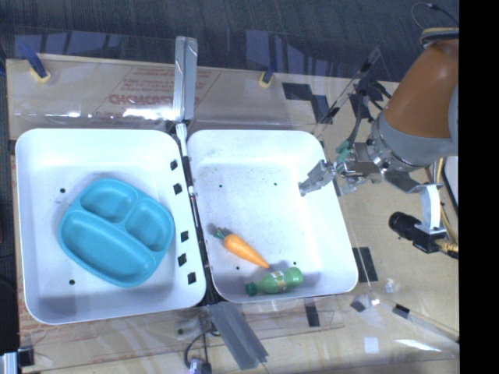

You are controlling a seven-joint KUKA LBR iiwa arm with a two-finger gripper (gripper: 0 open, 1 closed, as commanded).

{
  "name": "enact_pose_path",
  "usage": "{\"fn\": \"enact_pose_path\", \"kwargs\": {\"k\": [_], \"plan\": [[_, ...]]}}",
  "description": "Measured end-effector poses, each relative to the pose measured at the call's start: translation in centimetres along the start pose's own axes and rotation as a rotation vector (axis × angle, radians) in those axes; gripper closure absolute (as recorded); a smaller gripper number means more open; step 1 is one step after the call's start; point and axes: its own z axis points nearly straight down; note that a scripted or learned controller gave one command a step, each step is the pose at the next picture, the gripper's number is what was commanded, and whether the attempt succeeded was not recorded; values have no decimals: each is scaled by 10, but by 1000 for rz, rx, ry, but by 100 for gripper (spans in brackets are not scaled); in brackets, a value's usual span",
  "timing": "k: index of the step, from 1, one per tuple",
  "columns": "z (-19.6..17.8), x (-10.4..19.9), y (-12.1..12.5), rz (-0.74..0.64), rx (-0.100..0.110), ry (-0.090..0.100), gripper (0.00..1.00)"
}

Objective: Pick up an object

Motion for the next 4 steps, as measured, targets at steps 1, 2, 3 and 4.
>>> {"fn": "enact_pose_path", "kwargs": {"k": [1,2,3,4], "plan": [[77,56,-23,-3,4,1,0],[183,78,-5,-1,4,2,0],[192,80,-13,-4,-9,3,0],[197,87,-40,-5,1,3,0]]}}
